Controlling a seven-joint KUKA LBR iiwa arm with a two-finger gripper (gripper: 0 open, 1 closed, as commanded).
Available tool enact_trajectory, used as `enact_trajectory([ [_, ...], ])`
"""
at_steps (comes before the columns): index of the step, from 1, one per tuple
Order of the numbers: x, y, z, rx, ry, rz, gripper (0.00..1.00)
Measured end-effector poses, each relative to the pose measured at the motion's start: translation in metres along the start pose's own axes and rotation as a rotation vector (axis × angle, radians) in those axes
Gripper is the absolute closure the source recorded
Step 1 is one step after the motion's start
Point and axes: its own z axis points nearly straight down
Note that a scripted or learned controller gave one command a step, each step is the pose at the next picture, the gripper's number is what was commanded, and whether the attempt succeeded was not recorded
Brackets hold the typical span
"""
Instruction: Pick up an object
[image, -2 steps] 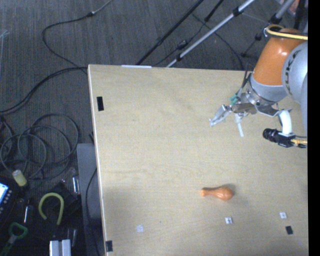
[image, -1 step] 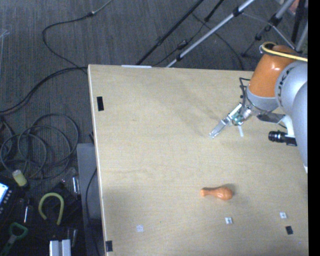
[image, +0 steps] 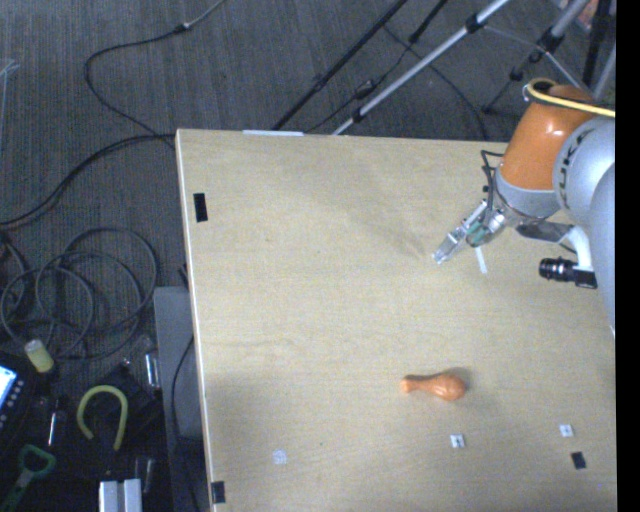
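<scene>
A small orange, gourd-shaped object (image: 436, 386) lies on its side on the tan board (image: 320, 300), toward the front right, its narrow end pointing left. My gripper (image: 462, 257) hangs at the right, well behind the object and apart from it, pointing down and to the left. Its two fingers stand apart, one pale finger (image: 446, 248) reaching left and a thin white one (image: 481, 262) to the right. Nothing is between them. The orange band (image: 545, 140) of the arm sits above the wrist at the upper right.
Small white tags (image: 457, 440) and a black mark (image: 578, 460) lie near the board's front right; another black mark (image: 200, 207) is at its left edge. Cables (image: 80, 290) and tools cover the floor to the left. Stand legs (image: 420, 60) cross behind the board.
</scene>
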Motion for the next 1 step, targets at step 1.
enact_trajectory([
  [1,0.0468,0.0227,-0.0853,0.0,0.003,-0.012,1.0],
])
